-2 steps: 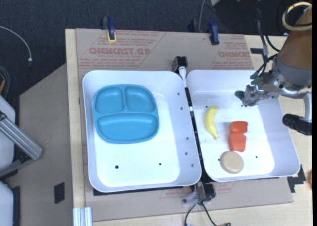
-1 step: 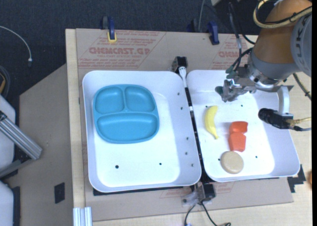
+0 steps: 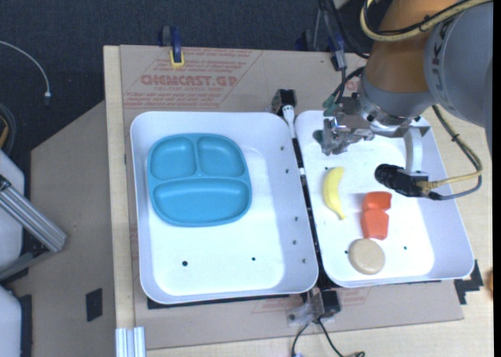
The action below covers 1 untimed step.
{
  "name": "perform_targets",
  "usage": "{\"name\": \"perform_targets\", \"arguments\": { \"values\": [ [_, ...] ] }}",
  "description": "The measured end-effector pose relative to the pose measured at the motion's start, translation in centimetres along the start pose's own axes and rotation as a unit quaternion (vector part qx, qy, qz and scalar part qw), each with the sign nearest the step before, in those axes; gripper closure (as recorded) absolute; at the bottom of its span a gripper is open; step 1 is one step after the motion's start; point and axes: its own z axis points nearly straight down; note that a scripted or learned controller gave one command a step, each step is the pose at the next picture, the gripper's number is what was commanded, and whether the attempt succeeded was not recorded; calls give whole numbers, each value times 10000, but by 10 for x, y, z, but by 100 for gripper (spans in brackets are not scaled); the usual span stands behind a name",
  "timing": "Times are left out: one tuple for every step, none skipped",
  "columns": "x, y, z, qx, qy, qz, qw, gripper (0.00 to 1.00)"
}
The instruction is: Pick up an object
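1. A round tan piece (image 3: 366,256), an orange block (image 3: 376,215) and a banana (image 3: 335,192) lie loose in the right bin (image 3: 446,257), likely spread for easy picking.
2. A blue plate (image 3: 200,178) sits in the left bin (image 3: 227,269).
3. The gripper (image 3: 338,138) hangs just above the banana's far end; I cannot tell whether the jaws are apart, and nothing visibly sits between them.

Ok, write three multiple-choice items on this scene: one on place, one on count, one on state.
1. The blue divided plastic plate lies in:
A) left white bin
B) right white bin
C) bare bench

2. Loose items in the right bin:
A) one
B) three
C) five

3. The yellow banana is:
A) lifted
B) lying flat
C) on the plate

Key: 1 A, plate fills the left bin's upper half. 2 B, banana, orange-red block, round beige piece. 3 B, it rests on the bin floor below the gripper.
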Motion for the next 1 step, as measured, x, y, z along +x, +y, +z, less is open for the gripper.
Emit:
{"name": "perform_targets", "arguments": {
  "values": [
    [57,17,5,-1,6,-20,10000,100]
  ]
}}
